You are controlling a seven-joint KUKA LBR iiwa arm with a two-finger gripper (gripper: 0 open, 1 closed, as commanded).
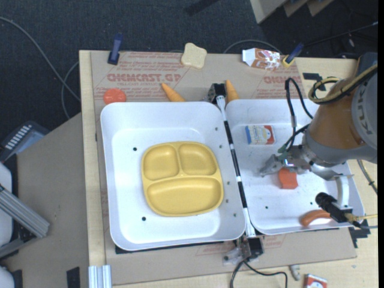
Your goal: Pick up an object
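Note:
My gripper hangs low over the middle of the right bin, with the arm coming in from the right. An orange cube lies on the bin floor just below and right of it, very close; contact is unclear. A small white and blue carton lies toward the bin's back. An orange and white sausage-shaped piece rests at the front right corner.
The left bin holds a yellow divided plate. On the board behind the bins lie a bread piece, an orange carrot, a crumpled packet and a blue clip.

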